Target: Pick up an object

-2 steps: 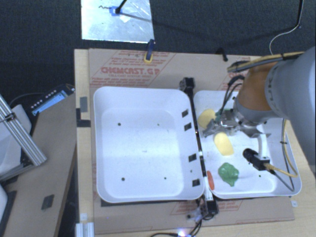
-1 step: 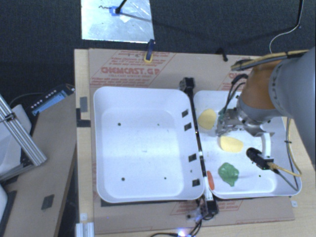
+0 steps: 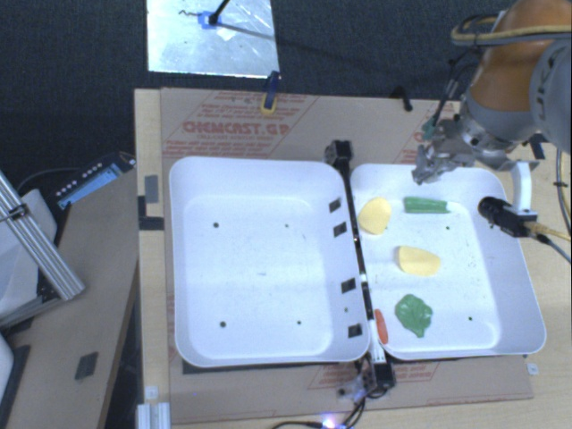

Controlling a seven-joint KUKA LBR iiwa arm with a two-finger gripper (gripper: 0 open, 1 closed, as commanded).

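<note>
So from where I'm sitting, my claw (image 3: 427,170) is hanging over the far edge of the right bin (image 3: 509,284), up around 12 o'clock on that bin's rim. The view is too small and cluttered there for me to say how its tips are set, so I honestly can't tell. What I can say is there's nothing visibly caught in it.

Working outward: the closest piece is the green bar (image 3: 424,206), lying flat just toward 6 o'clock from the claw. At roughly 8 o'clock from the claw sits a round yellow piece (image 3: 374,214), close to the divider (image 3: 357,257) between the bins. Further toward 6 o'clock there's a yellow wedge (image 3: 418,261) about mid-bin, then a crumpled green leaf thing (image 3: 414,314) nearer the front. A little orange-red piece (image 3: 382,326) is tucked at the front by the divider, around 7 o'clock.

The left bin (image 3: 259,257) is off at 9 o'clock.

Progress-wise, I'd call this barely started: every candidate lies on the bin floor, nothing lifted. The descent, the grab and the lift are all left. My guess is the green bar is the easiest target, being nearest.
</note>
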